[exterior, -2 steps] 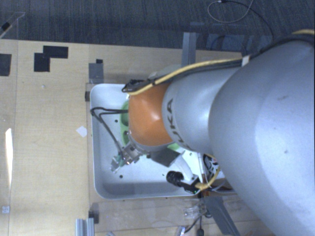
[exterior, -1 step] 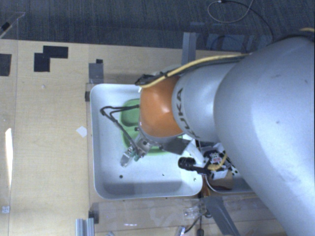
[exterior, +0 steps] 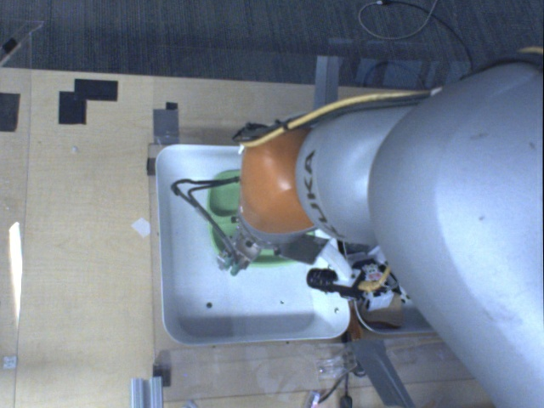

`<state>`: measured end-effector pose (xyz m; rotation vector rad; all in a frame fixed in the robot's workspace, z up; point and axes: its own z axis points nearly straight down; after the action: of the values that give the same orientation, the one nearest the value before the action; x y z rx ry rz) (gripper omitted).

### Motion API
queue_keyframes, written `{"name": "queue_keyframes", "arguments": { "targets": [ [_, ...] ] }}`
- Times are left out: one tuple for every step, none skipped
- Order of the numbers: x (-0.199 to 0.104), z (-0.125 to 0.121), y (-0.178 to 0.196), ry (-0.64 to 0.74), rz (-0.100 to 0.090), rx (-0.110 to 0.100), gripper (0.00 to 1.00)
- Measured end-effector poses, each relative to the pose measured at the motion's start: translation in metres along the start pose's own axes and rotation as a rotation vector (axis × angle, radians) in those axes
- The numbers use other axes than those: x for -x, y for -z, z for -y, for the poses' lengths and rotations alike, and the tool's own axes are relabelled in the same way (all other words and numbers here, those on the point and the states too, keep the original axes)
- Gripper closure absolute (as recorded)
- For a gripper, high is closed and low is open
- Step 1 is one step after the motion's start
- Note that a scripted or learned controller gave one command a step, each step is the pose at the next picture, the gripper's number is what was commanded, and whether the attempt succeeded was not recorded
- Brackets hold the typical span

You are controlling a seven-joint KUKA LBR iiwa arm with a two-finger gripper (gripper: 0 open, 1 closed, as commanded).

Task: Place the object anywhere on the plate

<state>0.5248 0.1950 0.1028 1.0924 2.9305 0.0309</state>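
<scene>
A green plate (exterior: 223, 192) lies in the left white bin (exterior: 183, 313), toward its back right, and the arm's orange band hides most of it. My gripper (exterior: 231, 260) hangs low over the plate's front left edge, pointing down toward the bin floor. I can make out no object between its tips, and the arm covers whatever sits on the rest of the plate.
The big grey arm (exterior: 442, 211) covers the right bin and the right side of the left bin. White floor (exterior: 246, 304) shows to the left and in front of the gripper. Black markers (exterior: 85, 99) sit on the wooden bench at the upper left.
</scene>
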Motion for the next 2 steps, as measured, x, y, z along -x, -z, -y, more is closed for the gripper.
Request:
{"name": "queue_keyframes", "arguments": {
  "targets": [
    [0.003,0.013,0.061,0.184,-0.005,-0.018,1.0],
    [-0.019,-0.034,0.004,0.355,-0.011,-0.024,1.0]
  ]
}}
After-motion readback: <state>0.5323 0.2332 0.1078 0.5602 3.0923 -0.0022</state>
